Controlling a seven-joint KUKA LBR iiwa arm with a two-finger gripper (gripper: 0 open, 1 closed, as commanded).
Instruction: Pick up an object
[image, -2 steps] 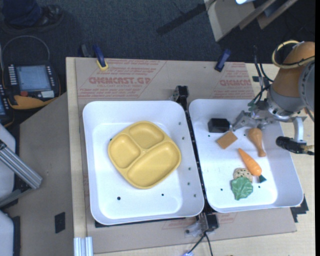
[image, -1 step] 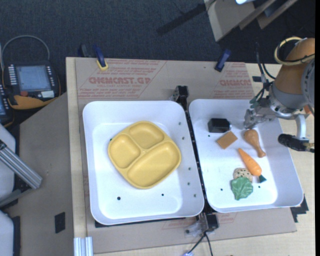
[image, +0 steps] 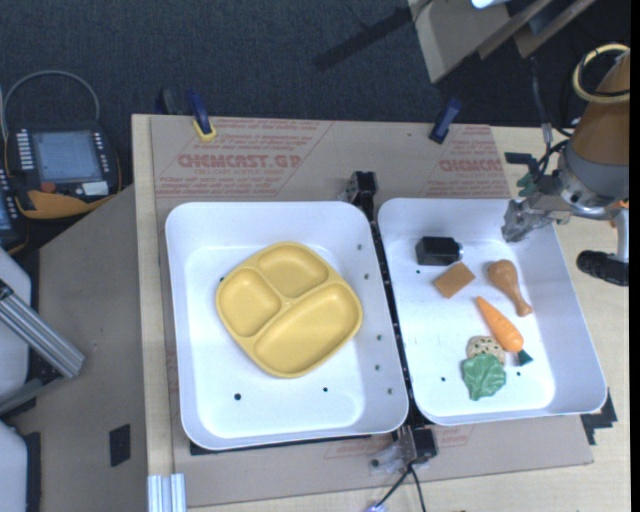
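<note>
Fingers, grip state impossible to tell, hover over the right bin's far corner; drumstick lies just below them, long axis running down-right toward the carrot

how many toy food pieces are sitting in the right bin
5. A brown square piece near the black block, a drumstick to its right, a carrot below, then a cookie touching a green leafy piece. Something may hide beneath these.
</note>
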